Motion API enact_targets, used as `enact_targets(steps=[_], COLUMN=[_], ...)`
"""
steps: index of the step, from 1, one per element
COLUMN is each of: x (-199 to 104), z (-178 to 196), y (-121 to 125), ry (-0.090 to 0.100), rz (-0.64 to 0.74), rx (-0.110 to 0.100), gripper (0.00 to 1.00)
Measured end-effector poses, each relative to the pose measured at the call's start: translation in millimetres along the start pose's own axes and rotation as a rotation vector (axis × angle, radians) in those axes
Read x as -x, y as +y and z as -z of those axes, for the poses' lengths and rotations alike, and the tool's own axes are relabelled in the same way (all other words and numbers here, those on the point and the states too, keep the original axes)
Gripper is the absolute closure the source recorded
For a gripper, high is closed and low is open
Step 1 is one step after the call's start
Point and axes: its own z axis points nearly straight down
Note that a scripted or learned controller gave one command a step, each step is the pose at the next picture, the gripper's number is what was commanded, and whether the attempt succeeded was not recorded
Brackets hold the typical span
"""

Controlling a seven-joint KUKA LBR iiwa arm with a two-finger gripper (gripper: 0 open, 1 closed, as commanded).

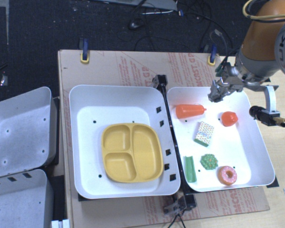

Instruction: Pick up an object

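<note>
The right bin (261, 148) holds an orange carrot (189, 110), a red tomato-like piece (229, 118), a patterned white and green block (204, 133), a green broccoli floret (209, 161), a green stick (189, 169) and a pink-iced donut (227, 175). My gripper (217, 95) hangs over the bin's far edge, above and right of the carrot and left of the red piece. Nothing shows between its fingers.
The left bin (85, 127) holds a yellow divided plate (132, 152). A black divider with clips runs between the two bins. Two clamps pin the cardboard base at the back. Grey-white trays lie off the bench at the left.
</note>
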Motion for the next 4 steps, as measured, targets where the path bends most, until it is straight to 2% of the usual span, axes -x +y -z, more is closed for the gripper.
enact_targets(steps=[1,2,3,4], x=[-0.1,-52.8,-105.3,-160.9], z=[-1.4,5.0,1.2,5.0], y=[0.5,-15.4,-14.5,-23.5], ry=[0.000,0.002,0.001,0.002], rz=[0.000,0.003,0.003,0.004], rx=[-0.003,-0.006,-0.005,-0.006], gripper=[1.00,1.00,1.00,1.00])
